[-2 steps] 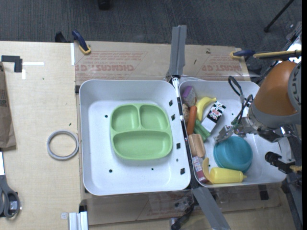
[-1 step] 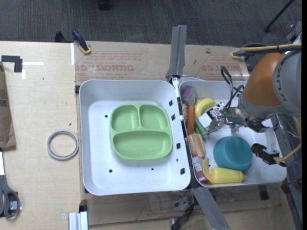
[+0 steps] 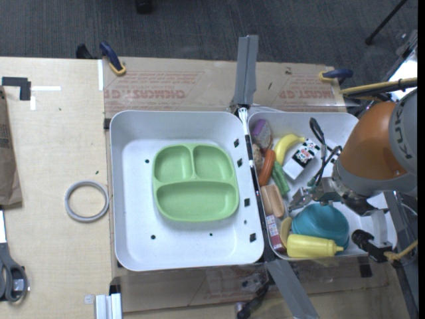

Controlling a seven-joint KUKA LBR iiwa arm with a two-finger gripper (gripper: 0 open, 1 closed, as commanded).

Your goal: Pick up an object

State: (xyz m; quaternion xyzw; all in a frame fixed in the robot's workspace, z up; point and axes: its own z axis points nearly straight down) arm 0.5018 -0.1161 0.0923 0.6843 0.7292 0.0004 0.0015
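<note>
The two-finger gripper [image 3: 307, 197] hangs low in the right white bin [image 3: 345, 120], just above the teal plastic bowl [image 3: 322, 223]; whether it grips anything, I cannot tell. A green 3-compartment plastic plate [image 3: 196, 181] lies mid-floor in the left white bin [image 3: 126, 198].

Green plate [image 3: 196, 181], white bins [image 3: 126, 198], teal bowl [image 3: 325, 223], yellow bottle [image 3: 312, 246], yellow banana [image 3: 287, 145], orange carrot [image 3: 266, 168].

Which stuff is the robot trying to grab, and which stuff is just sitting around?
For the job:
gripper, low over the right bin
blue bowl
yellow bottle
banana
carrot

Just lying about:
green divided plate in the left bin
tape ring
scissors
brown paper bag
</note>
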